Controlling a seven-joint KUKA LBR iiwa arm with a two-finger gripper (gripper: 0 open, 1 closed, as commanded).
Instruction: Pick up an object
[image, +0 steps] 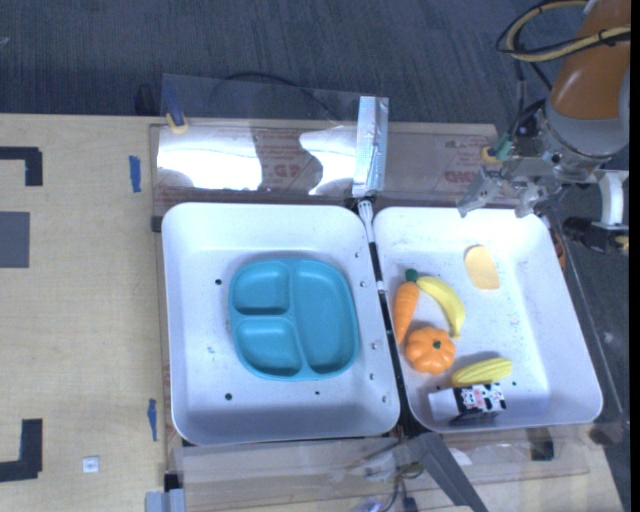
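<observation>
A grey robot arm with an orange band reaches in from the right, its pincer (503, 196) poised over the far edge of the right bin (570, 340), above the rim rather than over any item. How far the pincer is spread cannot be made out from this angle, and nothing is seen caught in it.

The pickable things all lie in that right bin. A pale yellow slice (482, 267) sits alone near the far side, closest to the pincer and well apart from the rest, which makes it, on this evidence, the easiest candidate for a clean grasp. Along the bin's left wall the others crowd together: a carrot (404, 308) lies lengthwise against the divider, a banana (443, 300) curves just beside it, and a small orange pumpkin (430, 349) rests touching the carrot's lower end. Nearer the camera, a corn cob (481, 372) lies just above a small black-and-white box (474, 400) at the front rim.

The left bin (190, 300) carries a blue divided plate (295, 318) at its centre, with all its compartments bare, apparently placed as a possible drop-off spot.

The grasp appears not yet begun; the clustered toys along the wall would likely leave little room for a clean approach.
</observation>
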